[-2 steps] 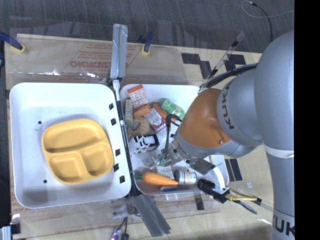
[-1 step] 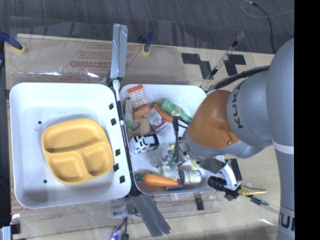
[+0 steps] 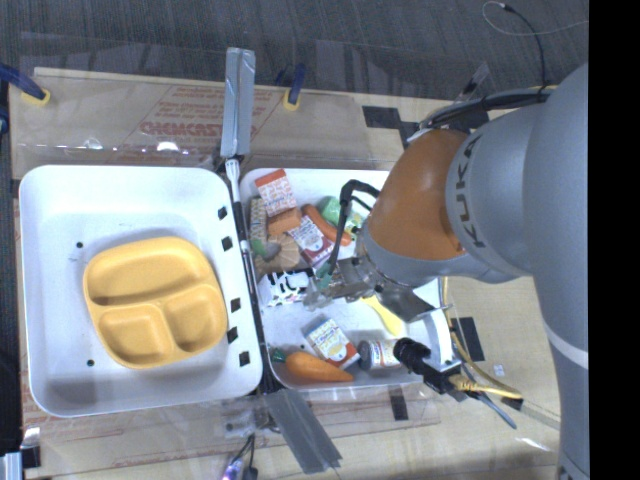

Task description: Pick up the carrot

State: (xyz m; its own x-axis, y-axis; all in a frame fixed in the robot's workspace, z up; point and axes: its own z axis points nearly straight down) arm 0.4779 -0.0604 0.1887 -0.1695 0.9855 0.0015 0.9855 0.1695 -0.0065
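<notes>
While the arm (image 3: 470,208) is bent over the right bin (image 3: 262,183) from the frame's right, its gripper (image 3: 335,286) is lowered mid-bin; finger state cannot be determined. Two white bins are counted; one yellow tray (image 3: 152,298) is seen lower left. One carrot (image 3: 316,369) is noted at the right bin's lower edge.

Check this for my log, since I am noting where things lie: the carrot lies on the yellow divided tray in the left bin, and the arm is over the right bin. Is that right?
Not quite. The camera view shows the carrot lying in the right bin, near its front edge, not on the yellow divided tray. The tray does sit in the left bin, and the arm is over the right bin.
</notes>
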